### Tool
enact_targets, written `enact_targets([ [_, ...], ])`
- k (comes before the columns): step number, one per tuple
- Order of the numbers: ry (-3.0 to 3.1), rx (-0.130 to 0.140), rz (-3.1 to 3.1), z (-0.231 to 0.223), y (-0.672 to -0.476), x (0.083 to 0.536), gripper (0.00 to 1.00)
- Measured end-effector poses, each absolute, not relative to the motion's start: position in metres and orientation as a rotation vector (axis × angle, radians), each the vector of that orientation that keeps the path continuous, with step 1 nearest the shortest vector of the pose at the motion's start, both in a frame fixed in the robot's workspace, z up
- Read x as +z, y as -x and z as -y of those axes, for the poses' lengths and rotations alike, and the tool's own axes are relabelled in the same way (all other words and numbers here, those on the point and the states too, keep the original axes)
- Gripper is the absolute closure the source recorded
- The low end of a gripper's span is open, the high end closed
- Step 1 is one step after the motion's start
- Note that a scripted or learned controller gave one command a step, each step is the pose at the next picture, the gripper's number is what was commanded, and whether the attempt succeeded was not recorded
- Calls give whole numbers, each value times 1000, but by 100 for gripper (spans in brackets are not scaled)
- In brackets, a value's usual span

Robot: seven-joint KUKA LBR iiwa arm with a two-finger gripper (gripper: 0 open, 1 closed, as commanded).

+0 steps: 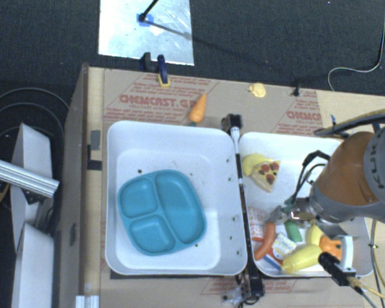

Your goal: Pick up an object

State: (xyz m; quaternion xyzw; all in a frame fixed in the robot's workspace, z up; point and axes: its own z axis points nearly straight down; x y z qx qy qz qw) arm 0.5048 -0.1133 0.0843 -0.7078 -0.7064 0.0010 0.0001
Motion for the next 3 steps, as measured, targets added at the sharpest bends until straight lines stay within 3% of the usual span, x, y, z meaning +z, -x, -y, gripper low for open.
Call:
enact_targets([
  [1, 2223, -1, 2224, 127, -513, 84, 0],
  [2, 2222, -5, 2225, 127, -514, 95, 100],
  [3, 2214, -16, 2241, 62, -554, 190, 100],
])
